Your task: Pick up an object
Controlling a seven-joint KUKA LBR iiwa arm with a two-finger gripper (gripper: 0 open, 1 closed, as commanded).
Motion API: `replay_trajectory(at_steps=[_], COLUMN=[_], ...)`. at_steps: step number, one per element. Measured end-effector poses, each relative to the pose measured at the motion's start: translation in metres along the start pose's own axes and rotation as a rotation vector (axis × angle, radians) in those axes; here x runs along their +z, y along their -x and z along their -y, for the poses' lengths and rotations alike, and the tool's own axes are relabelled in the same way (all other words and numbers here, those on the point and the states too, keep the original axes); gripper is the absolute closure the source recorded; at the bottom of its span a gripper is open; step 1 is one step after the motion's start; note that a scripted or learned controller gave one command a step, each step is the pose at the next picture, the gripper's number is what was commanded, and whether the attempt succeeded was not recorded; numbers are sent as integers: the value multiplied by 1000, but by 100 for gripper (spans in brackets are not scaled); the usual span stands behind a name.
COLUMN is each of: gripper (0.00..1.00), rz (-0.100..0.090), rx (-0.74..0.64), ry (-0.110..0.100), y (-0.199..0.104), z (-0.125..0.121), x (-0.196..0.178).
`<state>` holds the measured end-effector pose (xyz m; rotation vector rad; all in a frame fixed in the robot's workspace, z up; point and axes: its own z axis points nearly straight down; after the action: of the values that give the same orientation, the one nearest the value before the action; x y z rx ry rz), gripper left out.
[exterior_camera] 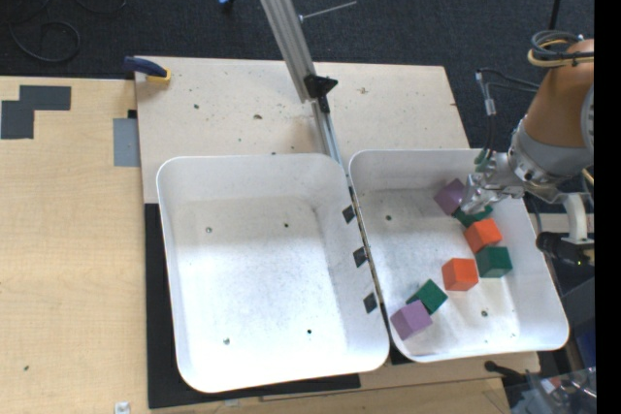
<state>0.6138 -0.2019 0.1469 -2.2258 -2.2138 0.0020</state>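
The claw (pixel 477 200) is low in the right bin (pixel 543 330), near its far right part, beside a purple block (pixel 448 197) and just above a dark green piece (pixel 475 216) that is partly hidden under it. Whether the claw is spread or pinched cannot be told, and no block is seen gripped.

Other blocks in the right bin: an orange block (pixel 484 233) just below the claw, a green block (pixel 495 261) touching or just beside it, a second orange block (pixel 460 273) near the middle, and a green block (pixel 428 295) against a second purple block (pixel 410 318) close to the near left rim.

The left bin (pixel 194 208) lies alongside, the two rims meeting. A slanted aluminium post (pixel 286 24) rises behind the bins from the worktop (pixel 223 102). Open floor remains in the right bin's far left part and near right corner.
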Motion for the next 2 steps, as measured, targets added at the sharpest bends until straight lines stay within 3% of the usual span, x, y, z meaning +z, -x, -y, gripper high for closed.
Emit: replay_trajectory(at_steps=[2], gripper=[100], rz=[1], rx=[-8], ry=[4], y=[2], z=[-3], x=[-65])
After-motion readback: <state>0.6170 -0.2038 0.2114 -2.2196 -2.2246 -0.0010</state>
